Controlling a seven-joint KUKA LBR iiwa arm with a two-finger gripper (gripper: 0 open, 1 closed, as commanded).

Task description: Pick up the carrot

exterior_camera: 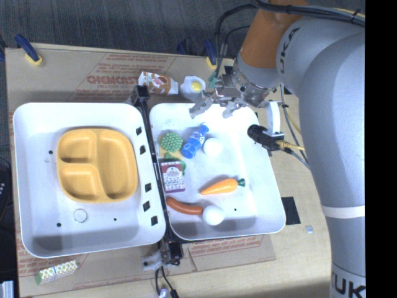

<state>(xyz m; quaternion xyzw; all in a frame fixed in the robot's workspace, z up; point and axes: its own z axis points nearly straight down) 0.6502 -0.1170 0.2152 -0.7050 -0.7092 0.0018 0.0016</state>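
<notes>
The end effector point(216, 106) hangs over the far rim of the right bin point(263, 185), its two fingers spread apart with nothing between them, so it is released and free to come down on something. That height and spread look like a stance for choosing a target rather than for closing on one.

The carrot point(220, 187) lies well short of the end effector, toward the near side of the same bin, flat on the white floor with its green stem end pointing toward the arm's side. It lies on its side with bare floor along both long flanks, which should leave room for fingers to straddle it.

Between the end effector and the carrot sit a blue bottle point(195, 141), a white egg point(213, 146) just beside it, and a green knobbly ball point(172, 142); a straight low path would brush them, so I judge a lift over them is called for. Nearer than the carrot, a sausage point(183, 207) and a second white egg point(213, 215) lie close, the egg almost under the carrot's tip. A small red packet point(173, 176) lies by the divider. The left bin point(25, 185), far off to the side, holds a yellow divided tray point(98, 164). A fried egg toy point(194, 85) sits on the table point(236, 253) behind the end effector
</notes>
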